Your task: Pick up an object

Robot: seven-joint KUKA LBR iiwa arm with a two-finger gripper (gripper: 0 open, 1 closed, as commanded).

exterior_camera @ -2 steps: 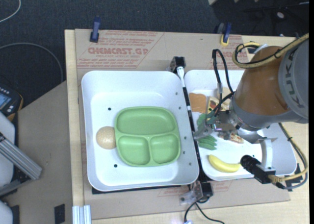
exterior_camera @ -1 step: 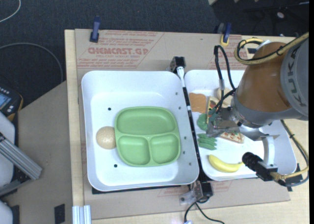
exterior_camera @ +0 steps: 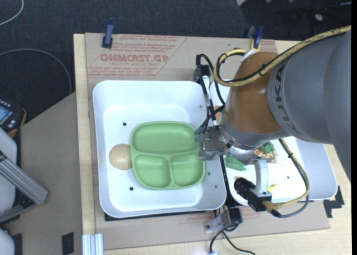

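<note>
In the camera view the gripper (exterior_camera: 207, 139) has its tip at the right rim of the green divided tray (exterior_camera: 166, 154), which lies flat in the left bin (exterior_camera: 106, 153), likely because that thin raised edge is the easiest part to catch. I cannot tell how its tip is set. A tan ball (exterior_camera: 119, 157) touches the tray's left side, and small green pieces (exterior_camera: 235, 164) lie in the right bin (exterior_camera: 312, 181) under the arm.

A pale green three-compartment plastic tray (exterior_camera: 166, 154) and a tan round ball (exterior_camera: 119, 157) lie in the plain white left bin (exterior_camera: 106, 136); the bench board (exterior_camera: 134, 53) is tan cardboard with red lettering.
</note>
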